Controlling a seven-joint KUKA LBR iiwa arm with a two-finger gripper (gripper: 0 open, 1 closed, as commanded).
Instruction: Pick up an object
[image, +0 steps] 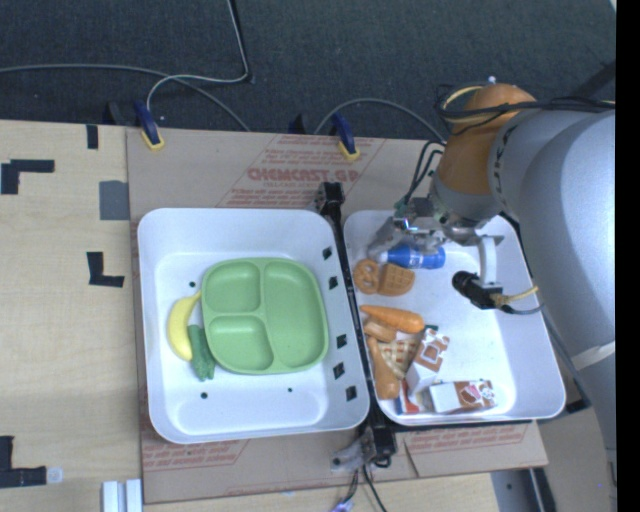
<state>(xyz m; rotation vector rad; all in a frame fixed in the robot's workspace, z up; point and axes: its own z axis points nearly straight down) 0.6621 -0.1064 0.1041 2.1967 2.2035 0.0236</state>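
Step in hand: reach. Gripper (405, 232) low in right bin (535, 330), above blue bottle (418, 257) beside waffle (385, 278). Jaws' state: cannot tell. Next: descend squarely, close, lift.

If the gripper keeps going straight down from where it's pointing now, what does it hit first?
Most likely the blue object lying right under the gripper, near the bin's back edge; depth is hard to judge from this view.

Dark carpet (300, 50), wooden bench (50, 300), cardboard sheet (250, 170) under blue clamps (150, 128)
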